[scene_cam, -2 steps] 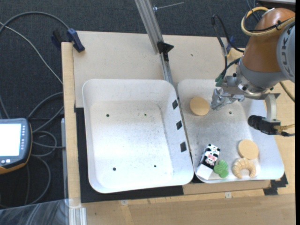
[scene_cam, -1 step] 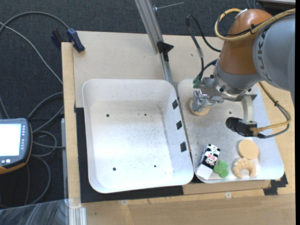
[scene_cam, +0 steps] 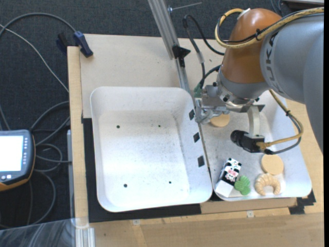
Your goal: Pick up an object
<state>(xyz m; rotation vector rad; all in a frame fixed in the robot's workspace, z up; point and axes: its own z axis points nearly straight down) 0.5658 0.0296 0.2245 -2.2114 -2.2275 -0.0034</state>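
a: while the arm (scene_cam: pixel 267 50) hangs over the right bin (scene_cam: pixel 293 138), its gripper (scene_cam: pixel 212 111) sits at the divider edge; i can't tell its state.

b: left bin (scene_cam: pixel 139 148) is open room. count?

a: two tan discs (scene_cam: pixel 221 121) (scene_cam: pixel 272 164), one croissant (scene_cam: pixel 269 184), one cow-print box (scene_cam: pixel 229 175), one green toy (scene_cam: pixel 242 186).

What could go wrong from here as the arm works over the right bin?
The gripper hangs close to the divider wall between the bins, so a descent might strike the rim. The tan round piece lies partly under the wrist, hard to check. The croissant, green toy and cow-print carton crowd together.
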